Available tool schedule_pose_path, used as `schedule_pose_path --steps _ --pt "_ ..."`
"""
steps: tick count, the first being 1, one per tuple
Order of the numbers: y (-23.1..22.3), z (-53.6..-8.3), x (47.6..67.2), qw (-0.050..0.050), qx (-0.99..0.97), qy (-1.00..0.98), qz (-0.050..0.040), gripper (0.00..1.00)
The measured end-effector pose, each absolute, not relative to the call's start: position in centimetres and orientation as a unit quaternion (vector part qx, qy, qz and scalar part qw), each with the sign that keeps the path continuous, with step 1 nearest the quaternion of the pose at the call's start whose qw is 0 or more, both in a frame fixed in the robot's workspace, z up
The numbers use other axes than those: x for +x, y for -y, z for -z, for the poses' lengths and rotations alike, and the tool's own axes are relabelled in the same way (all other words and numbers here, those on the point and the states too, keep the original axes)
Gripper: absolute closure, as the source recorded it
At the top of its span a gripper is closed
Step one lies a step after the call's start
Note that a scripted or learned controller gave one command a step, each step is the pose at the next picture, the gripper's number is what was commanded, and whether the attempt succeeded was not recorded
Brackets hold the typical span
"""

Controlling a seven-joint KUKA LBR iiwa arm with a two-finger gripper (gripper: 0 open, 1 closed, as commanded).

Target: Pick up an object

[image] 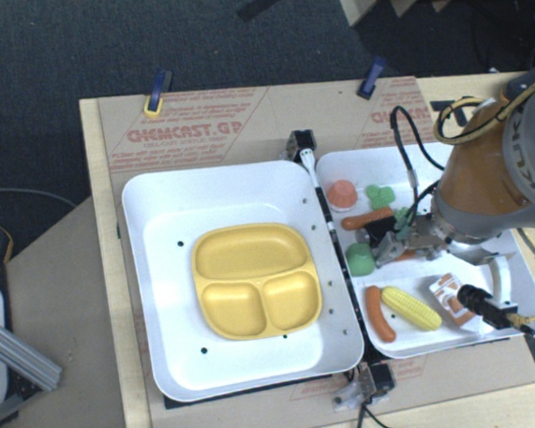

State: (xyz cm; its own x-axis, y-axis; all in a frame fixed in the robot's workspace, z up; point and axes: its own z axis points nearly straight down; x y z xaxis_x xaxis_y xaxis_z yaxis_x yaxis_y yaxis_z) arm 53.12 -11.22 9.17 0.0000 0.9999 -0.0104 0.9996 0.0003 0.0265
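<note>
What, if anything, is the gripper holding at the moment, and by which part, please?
It cannot be told: the two-finger gripper sits low in the right white bin among the small toy foods, beside a green round piece, with nothing visibly between its fingers.

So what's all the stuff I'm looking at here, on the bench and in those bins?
bins: 2, white, side by side on the bench; left bin, right bin
divided plate: 1, yellow, three compartments, middle of the left bin
round toy food: 1, pinkish red, top of the right bin
leafy piece: 1, green, beside the round one
green cup-like piece: 1, left side of the right bin
carrot-like stick: 1, orange-red, below the round food
sausage: 1, red-orange, lower left of the right bin
corn cob: 1, yellow, beside the sausage
small packet: 1, white and orange, right of the corn
clamps: 2, blue;, bench's far edge
arm: 1, grey and orange, over the right bin
gripper: 1, dark, low among the toy food
</note>
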Motion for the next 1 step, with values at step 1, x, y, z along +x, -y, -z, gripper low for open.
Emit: schedule_pose_path --steps 1 --pt "11.19 -9.58 52.4 0.004 0.709 -0.705 0.0 1.0"
